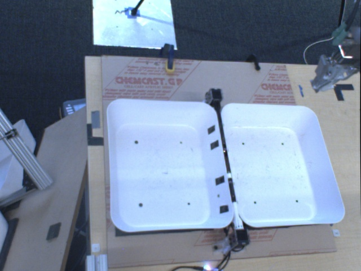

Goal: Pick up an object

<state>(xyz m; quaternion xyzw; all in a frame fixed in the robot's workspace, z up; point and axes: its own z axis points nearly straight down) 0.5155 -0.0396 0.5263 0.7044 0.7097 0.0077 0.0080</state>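
From the camera view I look down on two white bins set side by side in the middle of the frame, the left bin (115, 168) and the right bin (324, 168), touching along a middle seam (225, 168) where small black clips (214, 145) seem to pin them together so neither slides. Both sit on a printed board (149, 79), which a yellow clamp (169, 68) at its upper edge appears to hold to the bench (338, 253). The bin floors carry a few small dark dots, which I judge to be marks or holes, so I cannot tell where an object to pick lies. A grey metal part (330, 75) with a cable hangs at the upper right. Whether the gripper is released or clenched I cannot tell
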